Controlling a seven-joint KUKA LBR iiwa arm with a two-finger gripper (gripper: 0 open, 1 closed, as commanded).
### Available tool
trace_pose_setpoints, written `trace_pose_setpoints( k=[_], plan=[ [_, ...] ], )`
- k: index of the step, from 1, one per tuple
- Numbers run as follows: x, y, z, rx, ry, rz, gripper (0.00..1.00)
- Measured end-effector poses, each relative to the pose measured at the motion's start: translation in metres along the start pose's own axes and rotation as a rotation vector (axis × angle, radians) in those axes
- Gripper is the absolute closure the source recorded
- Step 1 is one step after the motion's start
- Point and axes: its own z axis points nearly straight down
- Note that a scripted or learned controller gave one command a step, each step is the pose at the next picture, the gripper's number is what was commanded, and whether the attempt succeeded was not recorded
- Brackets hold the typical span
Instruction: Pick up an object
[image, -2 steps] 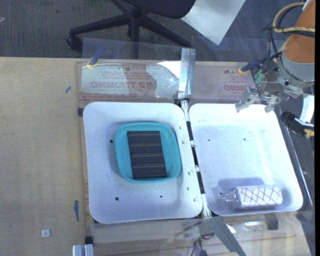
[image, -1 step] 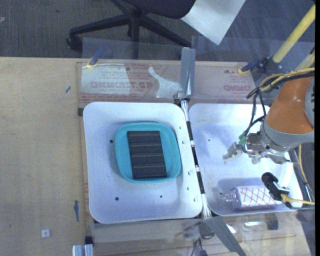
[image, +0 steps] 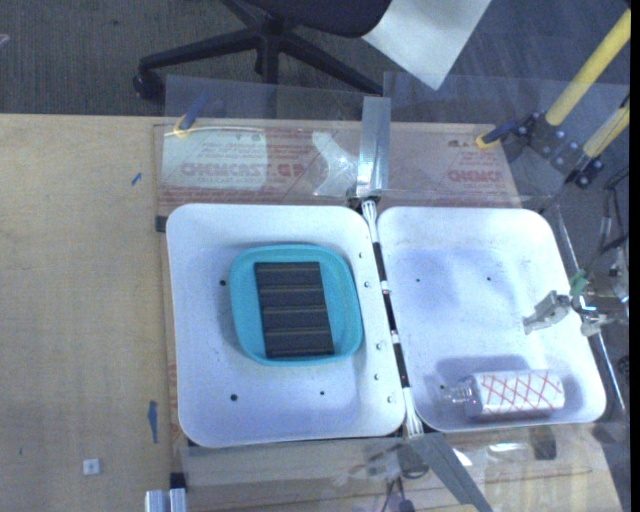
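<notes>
A small bottle (image: 510, 392) with a red-and-white lattice label lies on its side near the front edge of the right bin (image: 450, 260), cap pointing left. In the left bin (image: 200, 380) a teal square dish (image: 243, 300) holds a dark ribbed block (image: 293, 309). My gripper (image: 545, 312) pokes in low over the right bin's right rim, a small grey piece pointing left. It is apart from the bottle, which lies a short way in front of it and to its left. Nothing is visibly held.
A metal post (image: 375, 150) stands behind the seam between the bins, with clear plastic sheets taped to the bench on either side. Yellow-handled clamps (image: 560, 130) sit at the back right. A chair base (image: 270, 55) is on the floor beyond the bench.
</notes>
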Motion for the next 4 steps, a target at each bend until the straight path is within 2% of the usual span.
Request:
trace_pose_setpoints(
  k=[1, 2, 3, 4],
  plan=[
    [0.085, -0.01, 0.115, -0.007, 0.002, 0.004, 0.0],
    [0.026, -0.008, 0.021, 0.001, 0.0, 0.058, 0.0],
    [0.026, -0.008, -0.066, 0.001, 0.0, 0.226, 0.0],
    [0.115, -0.014, 0.012, 0.008, 0.001, 0.549, 0.0]
  ],
)
